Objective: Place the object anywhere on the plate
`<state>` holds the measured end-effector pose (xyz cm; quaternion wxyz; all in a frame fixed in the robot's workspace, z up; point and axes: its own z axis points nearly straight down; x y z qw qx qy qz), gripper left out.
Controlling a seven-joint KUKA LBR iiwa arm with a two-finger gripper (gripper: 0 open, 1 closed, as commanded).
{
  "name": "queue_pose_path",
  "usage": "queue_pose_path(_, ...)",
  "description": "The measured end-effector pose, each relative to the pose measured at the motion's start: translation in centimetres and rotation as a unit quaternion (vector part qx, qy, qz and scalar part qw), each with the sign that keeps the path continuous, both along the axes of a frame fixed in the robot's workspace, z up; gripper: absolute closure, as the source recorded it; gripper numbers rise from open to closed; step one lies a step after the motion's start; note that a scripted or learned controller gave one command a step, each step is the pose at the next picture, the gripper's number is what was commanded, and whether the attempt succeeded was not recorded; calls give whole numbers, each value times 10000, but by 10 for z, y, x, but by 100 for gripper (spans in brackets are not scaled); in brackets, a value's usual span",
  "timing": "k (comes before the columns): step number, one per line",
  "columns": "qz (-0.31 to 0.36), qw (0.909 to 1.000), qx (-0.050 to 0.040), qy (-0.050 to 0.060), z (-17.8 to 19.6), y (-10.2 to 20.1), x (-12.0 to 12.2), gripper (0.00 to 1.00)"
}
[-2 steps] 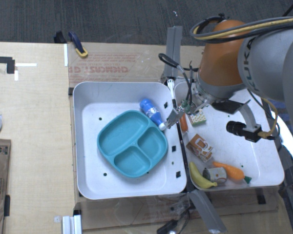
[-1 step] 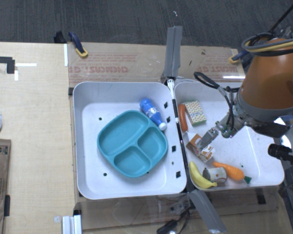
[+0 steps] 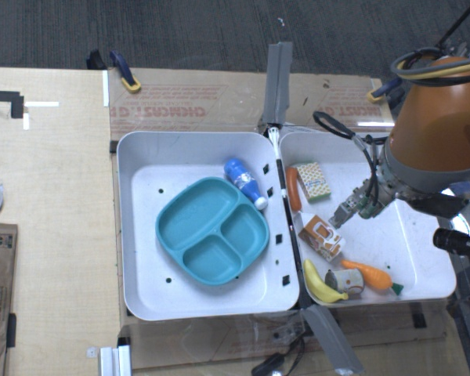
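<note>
Camera view shows the gripper (image 3: 341, 213), its grip impossible to judge, nearing the carton (image 3: 322, 237) for pickup toward the plate (image 3: 211, 231).

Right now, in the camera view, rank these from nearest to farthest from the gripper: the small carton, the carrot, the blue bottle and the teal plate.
From the gripper:
1. Small carton, just below-left of it in the right bin.
2. Carrot, lower right, near the right bin's front edge.
3. Blue bottle, in the left bin beside the divider.
4. Teal plate, centre of the left bin.
</note>
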<state>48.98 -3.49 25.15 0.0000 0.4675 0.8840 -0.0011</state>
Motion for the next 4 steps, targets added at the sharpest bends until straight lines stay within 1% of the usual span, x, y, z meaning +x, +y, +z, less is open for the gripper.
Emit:
queue_pose_path(1, 3, 10000, 0, -15, 95, -25, -11, 100)
queue_pose_path(2, -196, 9998, -2, -8, 98, -47, -11, 100)
queue_pose_path(3, -221, 9998, -2, -10, 100, -65, -1, 100)
queue_pose_path(4, -1356, 9908, -4, -7, 106, -65, 50, 100)
